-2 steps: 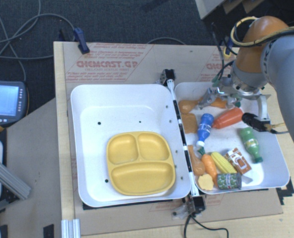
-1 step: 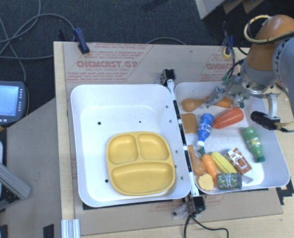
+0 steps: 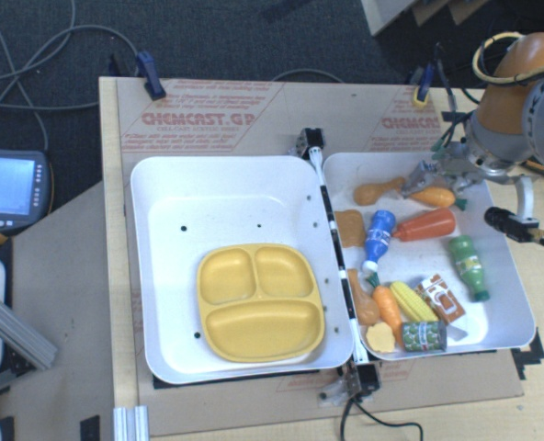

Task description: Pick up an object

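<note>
My gripper (image 3: 435, 173) hangs low over the far end of the right bin (image 3: 515, 306), with the grey arm and its orange band (image 3: 520, 62) behind it at the right. Just under and in front of the gripper lies a small orange toy (image 3: 434, 196), and a tan drumstick (image 3: 379, 191) lies just to its left. I see nothing lifted off the bin floor. Closer to me lie a red-orange pepper (image 3: 425, 226), a blue bottle (image 3: 378, 237) and a green bottle (image 3: 468, 266).
The right bin's near end holds a carrot (image 3: 387, 309), corn (image 3: 413, 301), a brown packet (image 3: 440, 299), a green box (image 3: 423, 336) and a brown slice (image 3: 349, 228). A yellow divided plate (image 3: 258, 301) lies in the left bin (image 3: 162, 209). Clamps and cables line the bench's far edge.
</note>
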`<control>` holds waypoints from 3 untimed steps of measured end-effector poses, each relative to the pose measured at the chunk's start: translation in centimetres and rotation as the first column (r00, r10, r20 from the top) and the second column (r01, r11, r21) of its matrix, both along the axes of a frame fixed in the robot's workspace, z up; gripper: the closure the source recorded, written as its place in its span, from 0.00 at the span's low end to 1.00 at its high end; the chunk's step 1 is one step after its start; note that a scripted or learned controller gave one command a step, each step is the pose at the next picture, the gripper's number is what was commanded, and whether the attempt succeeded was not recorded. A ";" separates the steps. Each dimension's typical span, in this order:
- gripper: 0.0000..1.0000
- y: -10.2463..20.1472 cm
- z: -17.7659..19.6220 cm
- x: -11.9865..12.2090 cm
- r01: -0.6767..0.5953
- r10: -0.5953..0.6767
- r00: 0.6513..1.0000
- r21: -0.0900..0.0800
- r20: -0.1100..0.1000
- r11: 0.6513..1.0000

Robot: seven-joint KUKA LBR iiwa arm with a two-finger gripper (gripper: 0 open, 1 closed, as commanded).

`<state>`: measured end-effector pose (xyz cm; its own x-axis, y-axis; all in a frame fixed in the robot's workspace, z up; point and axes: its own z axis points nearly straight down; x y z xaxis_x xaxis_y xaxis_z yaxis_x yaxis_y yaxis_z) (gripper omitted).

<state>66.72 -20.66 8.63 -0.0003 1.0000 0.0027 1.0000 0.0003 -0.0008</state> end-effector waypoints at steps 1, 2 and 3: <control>1.00 0.1 1.0 0.0 -0.002 0.002 1.000 -0.003 0.001 1.000; 1.00 7.4 -0.2 -0.1 -0.005 0.005 1.000 -0.001 -0.005 1.000; 1.00 15.8 10.5 -5.8 -0.007 0.007 1.000 0.000 0.003 1.000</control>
